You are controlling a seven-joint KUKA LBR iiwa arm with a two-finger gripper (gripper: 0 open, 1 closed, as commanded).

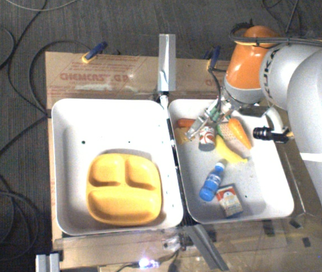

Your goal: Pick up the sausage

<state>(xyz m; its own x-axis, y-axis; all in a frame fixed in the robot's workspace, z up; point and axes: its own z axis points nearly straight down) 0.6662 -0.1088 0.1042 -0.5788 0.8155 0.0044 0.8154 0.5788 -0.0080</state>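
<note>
My view is evenly bright; the white bins (64,152) glare slightly, shadows lie soft, and detail is grainy.

Sausage (184,122): just a short reddish end visible at the right bin's (262,208) far-left corner, remainder covered by the hand (197,130). Hand's finger state unreadable, metal parts blur together over the clutter. Small can (206,140) partly under the hand, label too small to read. Carrot (239,134) upper end hidden beneath the wrist; yellow item (228,151) mostly under carrot, shape unclear. Small box (229,201) print illegible. Arm (305,95) cut off by right edge. Counter's (93,75) cardboard lettering faint, partly unreadable. Cables (13,44) run out of frame left and top.
</note>
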